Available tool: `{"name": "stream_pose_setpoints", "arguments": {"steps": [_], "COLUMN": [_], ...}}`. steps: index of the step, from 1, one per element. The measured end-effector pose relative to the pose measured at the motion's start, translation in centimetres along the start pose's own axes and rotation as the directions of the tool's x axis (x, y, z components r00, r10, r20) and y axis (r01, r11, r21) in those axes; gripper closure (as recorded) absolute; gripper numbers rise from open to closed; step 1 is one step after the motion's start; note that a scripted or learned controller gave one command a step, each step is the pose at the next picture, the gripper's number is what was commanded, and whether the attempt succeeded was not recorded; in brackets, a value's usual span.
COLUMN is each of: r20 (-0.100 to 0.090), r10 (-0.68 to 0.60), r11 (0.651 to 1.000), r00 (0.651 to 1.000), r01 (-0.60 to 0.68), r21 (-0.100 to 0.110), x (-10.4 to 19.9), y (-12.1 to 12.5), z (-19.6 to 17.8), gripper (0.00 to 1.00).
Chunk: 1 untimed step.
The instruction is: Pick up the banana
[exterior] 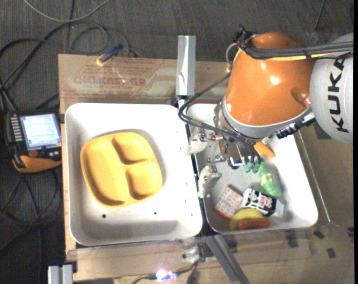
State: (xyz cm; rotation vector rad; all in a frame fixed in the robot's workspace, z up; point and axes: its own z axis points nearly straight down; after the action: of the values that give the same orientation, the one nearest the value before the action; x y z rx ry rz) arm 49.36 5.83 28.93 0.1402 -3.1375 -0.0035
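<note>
At the far left, off the surface (107, 76), a handheld screen unit (35, 134) lies on the dark floor among black cables. The left bin (78, 218) holds a yellow divided plate (122, 167), which sits toward the bin's left and middle; bare white floor runs around it on every side, widest along the near edge and the right wall. Behind this bin lies a clear plastic sheet (116, 76) with a small blue and yellow thing (109, 54) at its far edge.

The two bins touch along their inner walls. The right bin (306, 209) is more crowded. The arm's orange band (267, 78) covers its far half, and the gripper (226, 152) hangs below that band over the bin's middle, close to the inner wall; its metal parts blur together, so I cannot tell how they are set.

The banana (245, 216) lies flat near the bin's near edge, nearer the viewer than the gripper and slightly to its right, apart from it. A red thing (252, 223) touches its near side. A small printed box (228, 202) lies just left of it, a black and white packet (261, 202) just behind it, and a green, possibly bottle-shaped, thing (267, 179) beyond that. Open floor remains toward the right wall.
</note>
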Motion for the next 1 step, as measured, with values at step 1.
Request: {"name": "stream_pose_setpoints", "arguments": {"steps": [1], "r20": [-0.004], "r10": [-0.036], "r11": [0.999], "r00": [0.999], "r01": [0.036], "r21": [0.0], "x": [-2.84], "y": [8.66], "z": [6.59], "gripper": [0.0]}}
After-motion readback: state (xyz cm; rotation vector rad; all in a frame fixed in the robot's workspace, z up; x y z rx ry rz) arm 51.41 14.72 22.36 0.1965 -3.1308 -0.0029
